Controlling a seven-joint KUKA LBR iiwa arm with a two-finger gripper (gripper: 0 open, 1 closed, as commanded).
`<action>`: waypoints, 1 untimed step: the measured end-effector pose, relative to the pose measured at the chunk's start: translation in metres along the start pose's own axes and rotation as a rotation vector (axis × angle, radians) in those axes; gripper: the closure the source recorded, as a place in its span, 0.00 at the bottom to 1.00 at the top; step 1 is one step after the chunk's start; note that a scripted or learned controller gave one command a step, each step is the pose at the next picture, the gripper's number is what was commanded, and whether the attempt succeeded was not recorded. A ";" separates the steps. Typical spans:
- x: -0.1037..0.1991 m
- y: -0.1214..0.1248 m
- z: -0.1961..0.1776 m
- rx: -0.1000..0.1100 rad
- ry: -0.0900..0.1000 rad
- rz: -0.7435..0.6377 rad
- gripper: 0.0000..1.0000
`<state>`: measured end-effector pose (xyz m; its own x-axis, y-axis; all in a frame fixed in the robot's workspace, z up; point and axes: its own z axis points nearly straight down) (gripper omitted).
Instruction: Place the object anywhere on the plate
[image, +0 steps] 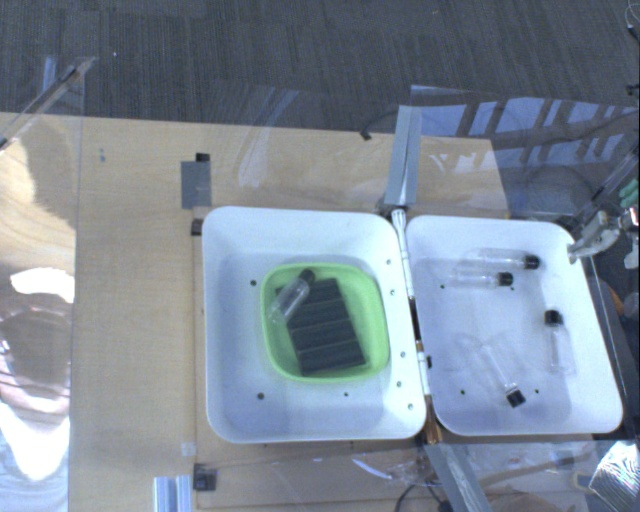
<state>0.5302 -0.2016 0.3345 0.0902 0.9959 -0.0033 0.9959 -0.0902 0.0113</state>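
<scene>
Camera view: looks down at a slant on a wooden tabletop (130, 300) with two white bins side by side.
Left bin (225, 400): holds a green plate (372, 300).
Plate contents: a dark ribbed block (325, 330) lies across the middle; a clear vial (291, 293) with a black cap rests at the block's upper left corner, on the plate.
Right bin (590, 400): holds three more clear vials with black caps, one near the top (495, 270), one at the right side (553, 335), one low in the middle (500, 375).
Pincer (600, 232): at the right bin's upper right edge, well apart from the plate; whether it is open or closed I cannot tell.
</scene>
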 end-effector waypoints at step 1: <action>0.003 -0.002 -0.012 0.001 -0.001 0.038 0.00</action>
<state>0.5283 -0.1984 0.3461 0.1280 0.9918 -0.0035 0.9917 -0.1279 0.0104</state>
